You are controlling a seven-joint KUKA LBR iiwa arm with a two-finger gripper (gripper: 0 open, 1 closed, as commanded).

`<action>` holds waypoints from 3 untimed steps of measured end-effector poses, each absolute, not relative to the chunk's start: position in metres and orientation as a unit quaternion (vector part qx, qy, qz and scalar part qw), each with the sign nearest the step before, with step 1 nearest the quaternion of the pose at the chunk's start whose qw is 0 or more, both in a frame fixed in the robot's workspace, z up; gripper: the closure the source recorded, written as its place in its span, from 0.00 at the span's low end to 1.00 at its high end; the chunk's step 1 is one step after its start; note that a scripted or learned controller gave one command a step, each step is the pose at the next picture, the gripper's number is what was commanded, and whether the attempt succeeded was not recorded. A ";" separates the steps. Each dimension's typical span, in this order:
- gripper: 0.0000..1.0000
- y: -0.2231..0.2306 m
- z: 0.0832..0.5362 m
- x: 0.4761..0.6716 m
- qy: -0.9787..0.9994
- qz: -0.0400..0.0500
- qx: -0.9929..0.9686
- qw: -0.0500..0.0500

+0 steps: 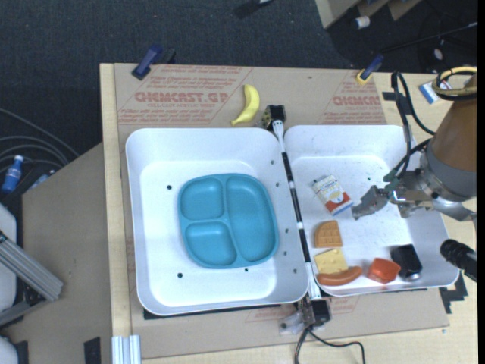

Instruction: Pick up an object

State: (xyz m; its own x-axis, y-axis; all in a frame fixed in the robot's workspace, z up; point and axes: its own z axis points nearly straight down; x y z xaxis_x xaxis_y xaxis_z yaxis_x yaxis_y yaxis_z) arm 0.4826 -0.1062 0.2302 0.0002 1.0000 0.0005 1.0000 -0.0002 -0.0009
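From my remote seat I see the tan bench board bearing two shallow white plastic bins. The left bin holds a teal plastic plate with three compartments, sitting roughly at its centre. The right bin holds the candidates for picking — a small white-and-red carton near its centre, a square tan waffle at about six o'clock from the carton, then a yellow cheese wedge touching an orange-red sausage along the near rim, a red pepper-like toy and a small black block toward five o'clock.

The grey arm comes in from three o'clock, and its gripper hovers just to the right of the carton, above bare bin floor. Whether its tips are apart or together, I cannot tell — they blur into one dark shape, and nothing visible sits between them.

A yellow toy banana lies outside the bins at twelve o'clock.

I judge the task barely begun: nothing lifted, approach and grasp both remaining.
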 end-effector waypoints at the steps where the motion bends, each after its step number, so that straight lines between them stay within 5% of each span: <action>1: 0.00 -0.106 0.091 0.480 -0.707 -0.001 -0.707 -0.001; 2: 0.00 -0.097 0.088 0.514 -0.707 -0.002 -0.707 -0.003; 3: 1.00 -0.096 0.099 0.516 -0.707 -0.004 -0.707 -0.004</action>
State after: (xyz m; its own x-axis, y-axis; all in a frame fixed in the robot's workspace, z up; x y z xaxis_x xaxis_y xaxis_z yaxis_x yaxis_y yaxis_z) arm 0.5160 -0.0960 0.0988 0.0000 1.0000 -0.0001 0.9999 0.0000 0.0123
